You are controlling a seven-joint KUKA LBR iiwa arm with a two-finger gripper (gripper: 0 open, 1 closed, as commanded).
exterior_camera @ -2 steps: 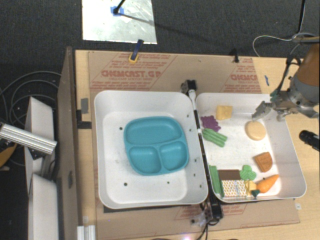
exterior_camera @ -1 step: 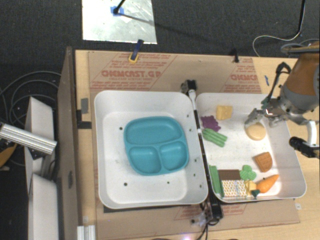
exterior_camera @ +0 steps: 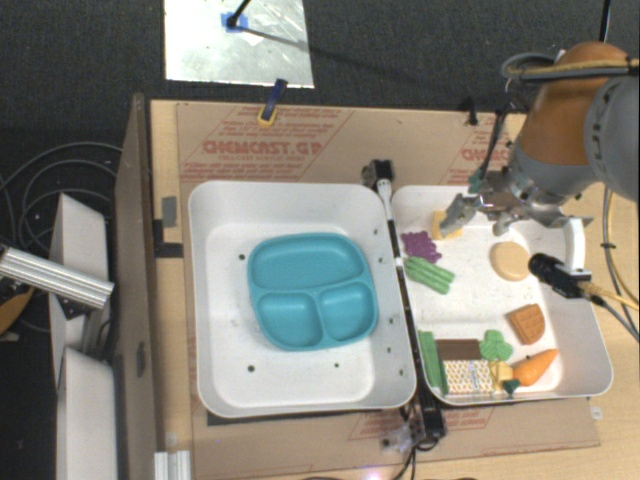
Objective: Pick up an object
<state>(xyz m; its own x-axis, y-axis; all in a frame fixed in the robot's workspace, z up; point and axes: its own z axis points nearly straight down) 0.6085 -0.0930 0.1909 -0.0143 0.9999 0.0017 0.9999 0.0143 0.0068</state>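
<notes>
My gripper [exterior_camera: 483, 218] hangs over the far part of the right bin [exterior_camera: 600, 353], fingers spread open with nothing between them. A small yellow piece [exterior_camera: 446, 227] lies just left of its left finger [exterior_camera: 463, 210]. A beige round cookie [exterior_camera: 509, 261] rests a little in front of the gripper. Purple grapes [exterior_camera: 420, 245] and a green pea pod [exterior_camera: 429, 274] sit near the bin's left wall. At the front lie a brown bread slice [exterior_camera: 526, 323], a carrot [exterior_camera: 535, 366], green broccoli [exterior_camera: 495, 346], a chocolate bar [exterior_camera: 458, 349] and a cracker [exterior_camera: 466, 376].
The left bin [exterior_camera: 215, 268] holds a blue divided plate [exterior_camera: 312, 289]. A black part on a white bracket [exterior_camera: 556, 271] sticks out from the arm over the right bin's right side. A divider wall [exterior_camera: 397, 268] separates the bins. Cables lie off the bench at left.
</notes>
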